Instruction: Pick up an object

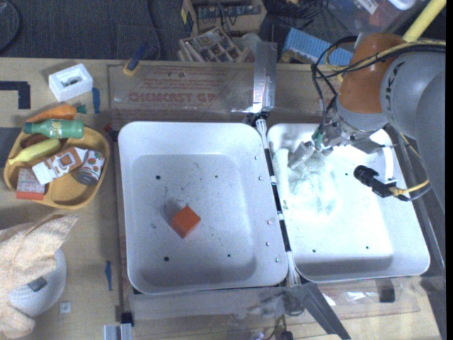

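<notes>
An orange cube lies on the floor of the left bin, a little left of its middle. My gripper hangs low over the far left part of the right bin, blurred and pale against the white floor. A faint whitish smear shows just below it on the bin floor; I cannot make out what it is. The grey arm with its orange band comes in from the upper right. The cube is far to the gripper's left, across the divider between the bins.
A yellow bowl of toy food sits left of the bins, with a cloth below it. A clear panel stands behind the left bin. A black cable fitting hangs over the right bin.
</notes>
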`<state>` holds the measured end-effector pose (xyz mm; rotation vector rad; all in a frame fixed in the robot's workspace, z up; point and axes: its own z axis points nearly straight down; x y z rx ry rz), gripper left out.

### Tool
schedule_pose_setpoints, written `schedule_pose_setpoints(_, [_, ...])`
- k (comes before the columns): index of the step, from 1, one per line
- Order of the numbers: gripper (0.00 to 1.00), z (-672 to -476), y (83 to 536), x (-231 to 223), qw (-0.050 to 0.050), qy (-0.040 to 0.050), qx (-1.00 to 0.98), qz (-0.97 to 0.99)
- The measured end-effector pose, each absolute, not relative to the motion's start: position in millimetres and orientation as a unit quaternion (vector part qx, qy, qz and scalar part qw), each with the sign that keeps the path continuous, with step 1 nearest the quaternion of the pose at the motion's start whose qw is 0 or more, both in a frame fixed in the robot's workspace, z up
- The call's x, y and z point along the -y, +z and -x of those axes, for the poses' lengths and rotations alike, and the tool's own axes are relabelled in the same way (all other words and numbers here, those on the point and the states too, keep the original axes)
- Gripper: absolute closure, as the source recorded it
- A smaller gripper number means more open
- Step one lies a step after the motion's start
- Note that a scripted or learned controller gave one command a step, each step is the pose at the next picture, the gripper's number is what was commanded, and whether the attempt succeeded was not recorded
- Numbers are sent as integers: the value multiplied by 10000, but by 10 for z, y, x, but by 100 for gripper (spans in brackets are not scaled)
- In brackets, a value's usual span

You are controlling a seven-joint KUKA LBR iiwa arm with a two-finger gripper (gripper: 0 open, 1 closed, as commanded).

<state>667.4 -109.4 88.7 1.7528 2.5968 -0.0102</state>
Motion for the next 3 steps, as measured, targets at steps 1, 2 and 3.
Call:
schedule_pose_setpoints(1, [0, -6299, 1580, 1008, -7, 0, -8308, -5566])
schedule_pose_setpoints(2, [0, -6681, 875, 1004, 2, -1, -8245, -5659])
schedule_pose_setpoints(3, [0, -6685, 876, 1027, 16, 18, -7983, -6022])
